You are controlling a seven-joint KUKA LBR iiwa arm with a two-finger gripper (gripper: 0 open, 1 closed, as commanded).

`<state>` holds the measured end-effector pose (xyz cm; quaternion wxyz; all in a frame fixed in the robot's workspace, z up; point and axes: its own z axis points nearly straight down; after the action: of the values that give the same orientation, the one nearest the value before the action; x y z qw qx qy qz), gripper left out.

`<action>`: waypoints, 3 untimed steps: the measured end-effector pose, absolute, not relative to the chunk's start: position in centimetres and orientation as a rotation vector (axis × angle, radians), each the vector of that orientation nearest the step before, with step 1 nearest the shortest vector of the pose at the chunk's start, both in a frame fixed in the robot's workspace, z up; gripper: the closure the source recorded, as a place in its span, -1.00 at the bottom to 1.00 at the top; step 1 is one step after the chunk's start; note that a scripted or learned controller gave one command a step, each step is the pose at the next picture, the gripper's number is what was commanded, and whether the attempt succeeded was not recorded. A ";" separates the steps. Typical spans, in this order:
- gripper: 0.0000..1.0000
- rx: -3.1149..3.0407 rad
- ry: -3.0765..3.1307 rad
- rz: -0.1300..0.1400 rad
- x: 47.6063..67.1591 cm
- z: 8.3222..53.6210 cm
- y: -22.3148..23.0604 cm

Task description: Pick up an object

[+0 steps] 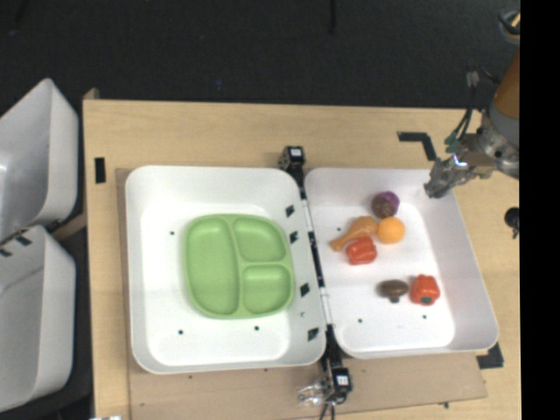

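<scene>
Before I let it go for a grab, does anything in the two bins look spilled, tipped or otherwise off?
Nothing stands out. The green divided plate lies flat in the left bin. The toy foods, purple, orange, two red and brown, sit loosely inside the right bin. The gripper hangs at that bin's far right corner.

Green divided plate (237, 265) in left bin (144, 234)
</scene>
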<state>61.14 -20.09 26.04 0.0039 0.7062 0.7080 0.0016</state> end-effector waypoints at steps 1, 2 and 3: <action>1.00 2.214 2.223 0.003 61.2 29.0 -20.2; 1.00 2.214 2.226 0.001 61.7 28.6 -14.1; 1.00 2.215 2.228 0.000 63.1 27.8 -8.3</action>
<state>63.09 -8.29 27.80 0.0001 0.7050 0.7092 0.0001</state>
